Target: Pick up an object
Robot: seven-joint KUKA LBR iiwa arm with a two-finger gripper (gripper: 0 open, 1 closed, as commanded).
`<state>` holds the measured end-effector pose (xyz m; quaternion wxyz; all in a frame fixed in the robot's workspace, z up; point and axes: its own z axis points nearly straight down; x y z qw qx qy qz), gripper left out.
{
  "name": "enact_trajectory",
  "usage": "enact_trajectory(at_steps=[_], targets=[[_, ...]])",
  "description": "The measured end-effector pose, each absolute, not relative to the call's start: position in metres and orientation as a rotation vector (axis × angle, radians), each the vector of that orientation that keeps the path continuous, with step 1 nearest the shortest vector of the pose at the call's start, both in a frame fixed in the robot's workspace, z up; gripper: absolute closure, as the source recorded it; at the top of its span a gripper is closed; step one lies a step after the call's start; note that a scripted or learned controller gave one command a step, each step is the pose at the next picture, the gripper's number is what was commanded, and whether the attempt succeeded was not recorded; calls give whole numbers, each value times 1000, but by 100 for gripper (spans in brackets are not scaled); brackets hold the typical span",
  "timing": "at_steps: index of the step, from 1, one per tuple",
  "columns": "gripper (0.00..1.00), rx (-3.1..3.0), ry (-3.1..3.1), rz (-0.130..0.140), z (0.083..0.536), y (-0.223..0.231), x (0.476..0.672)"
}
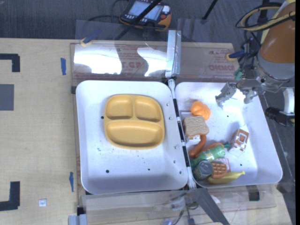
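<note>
Looking into the right bin [262, 125], the things worth grabbing are all bunched along its left and near side: an orange toy fruit [200, 109] close to the divider, a slice of toy bread [196, 125] just below it, then a tangle of a red and green vegetable piece [209, 150], a grey round lid or can [203, 168], a waffle-like piece [219, 167] and a banana [229, 176] at the near edge. A small red and white carton [240, 139] lies a little apart, toward the middle.

That crowding is what I'd worry about. Coming down into the heap, the fingers could land on two things at once, or nudge one aside and close on nothing. The bread lies flat, so it may offer little to pinch. The carton or the orange fruit look like safer bets, each having some free space around it.

The gripper [236, 93] hangs over the far part of the right bin, well apart from the pile and nearest the orange fruit. Its two fingers look spread, with nothing between them. The arm reaches in from the right, its orange band [277, 43] above the wrist, cables looping behind.

The left bin [93, 172] holds a yellow divided plate [134, 121].
</note>
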<state>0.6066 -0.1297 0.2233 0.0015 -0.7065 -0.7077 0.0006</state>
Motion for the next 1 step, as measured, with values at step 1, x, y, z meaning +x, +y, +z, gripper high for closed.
enact_trajectory(at_steps=[1], targets=[[0, -2252, -2198, -3, 95, -101, 599]])
